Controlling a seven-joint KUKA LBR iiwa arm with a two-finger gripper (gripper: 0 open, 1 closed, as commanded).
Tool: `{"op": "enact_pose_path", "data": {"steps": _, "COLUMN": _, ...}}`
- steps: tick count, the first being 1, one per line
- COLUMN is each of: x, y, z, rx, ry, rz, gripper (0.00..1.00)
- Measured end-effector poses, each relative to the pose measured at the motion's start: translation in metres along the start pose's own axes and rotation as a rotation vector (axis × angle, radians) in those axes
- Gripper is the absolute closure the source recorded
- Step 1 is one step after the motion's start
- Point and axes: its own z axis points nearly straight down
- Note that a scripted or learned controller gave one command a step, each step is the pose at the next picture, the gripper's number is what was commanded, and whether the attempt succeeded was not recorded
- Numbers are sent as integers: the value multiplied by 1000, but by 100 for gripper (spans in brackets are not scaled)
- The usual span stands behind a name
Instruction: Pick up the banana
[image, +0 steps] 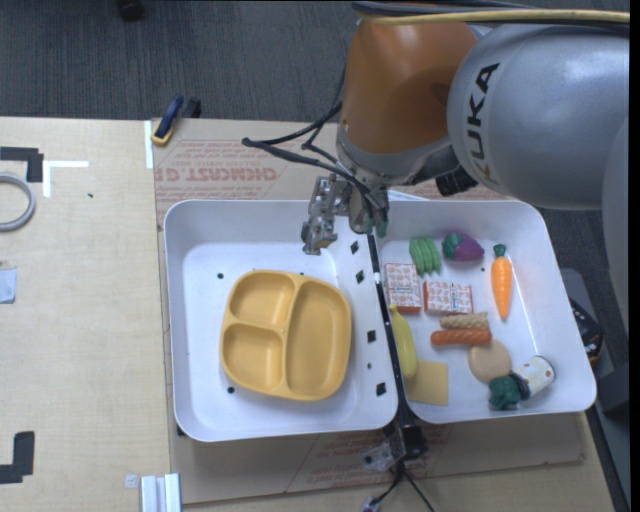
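Note:
The banana (403, 342) is a yellow, slim fruit lying lengthwise against the left wall of the right bin (545, 250), just below a red-and-white carton. My gripper (345, 233) hangs above the far end of the divider between the two bins, well up-left of the banana. Its two fingers (319, 228) stand apart with nothing between them, so it is open. The grey arm with its orange band fills the upper right.
A yellow three-part plate (288, 335) lies in the left bin (190, 300). The right bin also holds a carrot (501, 283), green beans (425, 254), a purple item (463, 246), two cartons (447, 297), a sausage (461, 338), a cheese slice (431, 383) and broccoli (506, 392).

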Motion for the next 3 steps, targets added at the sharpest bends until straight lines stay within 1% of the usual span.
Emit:
{"op": "enact_pose_path", "data": {"steps": 1, "x": 0, "y": 0, "z": 0, "rx": 0, "ry": 0, "rz": 0, "gripper": 0}}
{"op": "enact_pose_path", "data": {"steps": 2, "x": 60, "y": -106, "z": -30, "rx": -1, "ry": 1, "rz": -357, "gripper": 0}}
{"op": "enact_pose_path", "data": {"steps": 3, "x": 61, "y": -121, "z": 61, "rx": -1, "ry": 1, "rz": -340, "gripper": 0}}
